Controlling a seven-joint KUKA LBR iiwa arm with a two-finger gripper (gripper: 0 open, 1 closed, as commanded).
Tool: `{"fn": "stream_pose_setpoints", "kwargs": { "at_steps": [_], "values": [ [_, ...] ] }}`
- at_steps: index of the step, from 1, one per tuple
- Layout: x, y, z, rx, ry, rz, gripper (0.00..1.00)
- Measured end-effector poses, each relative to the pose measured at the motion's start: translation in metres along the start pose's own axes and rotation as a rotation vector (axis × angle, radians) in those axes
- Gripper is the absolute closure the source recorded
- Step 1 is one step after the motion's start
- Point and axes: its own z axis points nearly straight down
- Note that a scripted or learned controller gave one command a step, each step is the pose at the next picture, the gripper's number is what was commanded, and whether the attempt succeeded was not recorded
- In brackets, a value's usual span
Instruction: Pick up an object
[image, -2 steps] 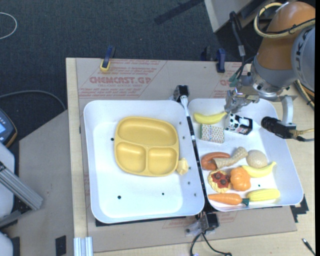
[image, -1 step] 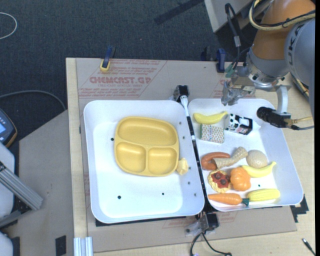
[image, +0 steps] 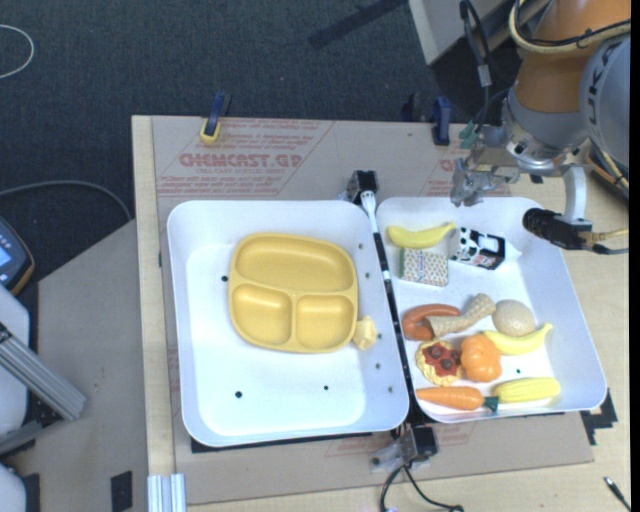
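Two white bins are seen on the worktop; the hand is held above the right bin's far rim, its opening not discernible. Toy foods are crowded there, a banana nearest; a yellow tray is laid in the left bin.

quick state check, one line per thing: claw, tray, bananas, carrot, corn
claw: above the right bin's far rim, holding nothing visible
yellow tray: flat, upright in the left bin
bananas: lying in the right bin
carrot: lying at the near edge
corn: lying beside the carrot
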Motion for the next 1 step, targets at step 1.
{"fn": "stream_pose_setpoints", "kwargs": {
  "at_steps": [1],
  "values": [
    [0.0027,0.0019,0.0117,0.006,0.001,-0.001,1.00]
  ]
}}
